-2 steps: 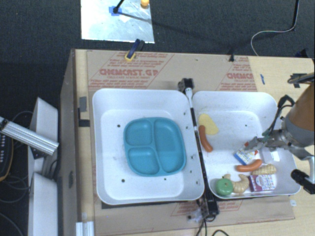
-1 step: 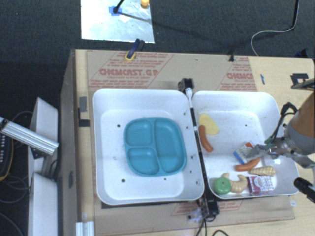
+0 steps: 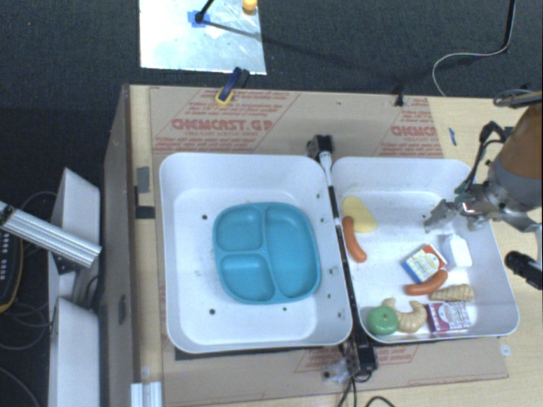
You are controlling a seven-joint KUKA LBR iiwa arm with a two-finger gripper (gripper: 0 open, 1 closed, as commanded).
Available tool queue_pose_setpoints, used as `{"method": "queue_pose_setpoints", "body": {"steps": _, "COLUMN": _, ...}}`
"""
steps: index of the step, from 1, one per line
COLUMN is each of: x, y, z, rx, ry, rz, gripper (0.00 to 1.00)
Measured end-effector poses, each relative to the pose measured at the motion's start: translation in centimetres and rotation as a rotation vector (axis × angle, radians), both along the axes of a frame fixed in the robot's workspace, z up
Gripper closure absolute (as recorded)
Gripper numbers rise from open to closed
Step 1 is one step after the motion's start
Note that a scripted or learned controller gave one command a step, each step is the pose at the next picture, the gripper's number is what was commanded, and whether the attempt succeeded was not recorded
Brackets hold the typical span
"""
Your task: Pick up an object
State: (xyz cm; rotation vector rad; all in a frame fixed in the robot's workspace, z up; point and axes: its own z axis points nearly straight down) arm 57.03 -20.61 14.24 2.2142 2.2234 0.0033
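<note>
Hovering low in the right bin (image 3: 399, 172), toward its far right side: the gripper (image 3: 441, 214), reaching in on the grey arm (image 3: 519, 172). Open or clenched, impossible to tell from this slant; nothing visibly carried.

Scattered below and beside it, the candidates: a white block (image 3: 458, 251) and a blue box (image 3: 422, 264) nearest, touching or almost so. Just past them, a sausage (image 3: 427, 283) and a cone (image 3: 452, 293). Crowded along the near wall, a pink carton (image 3: 450, 316), a croissant (image 3: 413, 314) and a green apple (image 3: 383, 320). Lying apart by the divider, a yellow piece (image 3: 361, 214) with a second sausage (image 3: 354, 238) just beside it. In the left bin (image 3: 187, 227), a blue plate (image 3: 267, 253), well away from the action.

Judged to be the approach, with no target yet committed to. For a clean pick, choose something with room on both sides: probably the yellow piece, or else the white block, closest to hand. Avoid the near-wall cluster, packed too tight for a clean descent. Centre over the chosen thing before dropping. Align across its narrow width, not its length. Descend straight, stopping just short of the bin floor, then close and lift vertically. Beware of the block's neighbour, the blue box, likely to be nudged or dragged up alongside. Beware too of either sausage rolling away under a glancing touch.
</note>
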Motion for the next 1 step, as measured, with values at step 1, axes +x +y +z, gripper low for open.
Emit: {"method": "queue_pose_setpoints", "body": {"steps": 1, "x": 9.90, "y": 0.00, "z": -0.68, "rx": 0.000, "ry": 0.001, "rz": 0.001, "gripper": 0.00}}
